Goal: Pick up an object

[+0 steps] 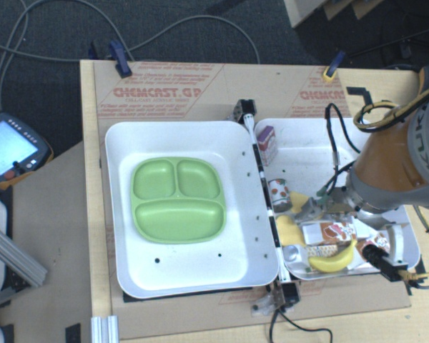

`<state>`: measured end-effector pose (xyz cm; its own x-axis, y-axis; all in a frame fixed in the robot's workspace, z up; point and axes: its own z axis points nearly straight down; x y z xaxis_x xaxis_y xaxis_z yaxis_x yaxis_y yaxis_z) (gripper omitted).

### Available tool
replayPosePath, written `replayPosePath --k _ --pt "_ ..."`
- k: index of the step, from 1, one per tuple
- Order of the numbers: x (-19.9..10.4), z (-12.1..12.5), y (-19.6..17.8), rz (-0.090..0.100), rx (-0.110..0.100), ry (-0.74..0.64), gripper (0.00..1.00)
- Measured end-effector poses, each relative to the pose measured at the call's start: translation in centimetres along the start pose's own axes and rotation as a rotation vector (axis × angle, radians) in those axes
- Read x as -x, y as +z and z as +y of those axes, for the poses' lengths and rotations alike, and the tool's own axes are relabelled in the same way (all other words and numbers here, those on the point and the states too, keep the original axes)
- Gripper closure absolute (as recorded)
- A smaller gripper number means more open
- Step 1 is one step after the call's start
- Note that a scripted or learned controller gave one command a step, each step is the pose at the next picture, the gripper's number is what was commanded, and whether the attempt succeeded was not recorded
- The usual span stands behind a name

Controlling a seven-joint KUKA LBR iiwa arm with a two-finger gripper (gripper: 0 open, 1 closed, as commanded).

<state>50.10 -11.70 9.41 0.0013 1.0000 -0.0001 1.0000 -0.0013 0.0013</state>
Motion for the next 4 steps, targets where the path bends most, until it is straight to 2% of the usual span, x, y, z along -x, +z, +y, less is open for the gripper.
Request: replayPosePath --k 1,2,3,4 --pt "3.2 -0.8 0.9 -0.001 0.002 0.000 0.00" --pt "3.2 -0.7 -0.1 -0.001 0.006 0.000 1.00" --pt "4.9 1.1 -8.7 -0.001 0.001 -0.002 1.00" --pt "4.9 1.1 -8.6 -0.001 -0.001 -0.002 0.00"
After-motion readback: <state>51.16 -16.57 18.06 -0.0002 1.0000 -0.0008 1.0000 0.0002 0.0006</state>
